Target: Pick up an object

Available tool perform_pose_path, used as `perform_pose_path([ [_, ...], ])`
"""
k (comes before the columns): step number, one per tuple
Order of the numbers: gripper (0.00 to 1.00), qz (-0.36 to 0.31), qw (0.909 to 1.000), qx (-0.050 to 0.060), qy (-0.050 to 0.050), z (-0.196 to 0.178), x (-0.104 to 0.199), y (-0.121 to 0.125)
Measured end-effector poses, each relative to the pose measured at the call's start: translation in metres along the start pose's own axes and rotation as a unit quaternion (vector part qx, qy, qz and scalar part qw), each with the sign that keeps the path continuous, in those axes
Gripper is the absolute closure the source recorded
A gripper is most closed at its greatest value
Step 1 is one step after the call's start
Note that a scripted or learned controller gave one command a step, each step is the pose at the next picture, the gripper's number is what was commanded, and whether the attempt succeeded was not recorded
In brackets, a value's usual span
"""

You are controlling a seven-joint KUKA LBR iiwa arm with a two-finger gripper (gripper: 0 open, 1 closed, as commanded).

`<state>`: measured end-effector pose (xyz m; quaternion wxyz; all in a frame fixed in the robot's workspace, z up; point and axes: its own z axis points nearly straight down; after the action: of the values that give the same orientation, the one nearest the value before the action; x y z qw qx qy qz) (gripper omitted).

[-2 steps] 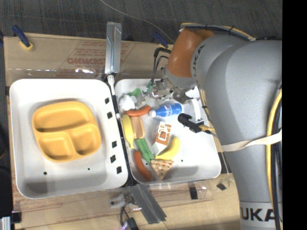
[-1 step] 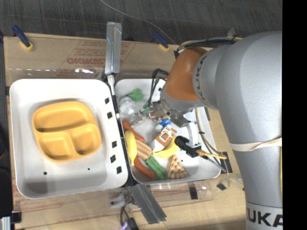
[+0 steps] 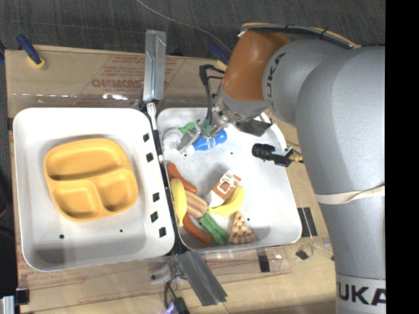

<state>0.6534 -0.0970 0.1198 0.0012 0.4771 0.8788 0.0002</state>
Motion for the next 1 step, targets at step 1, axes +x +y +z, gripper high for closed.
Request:
perform_pose_path([
  [1, 0.0, 0.036, 0.9993, 0.002, 0.001, 0.0289, 0.0443, -0.1031],
])
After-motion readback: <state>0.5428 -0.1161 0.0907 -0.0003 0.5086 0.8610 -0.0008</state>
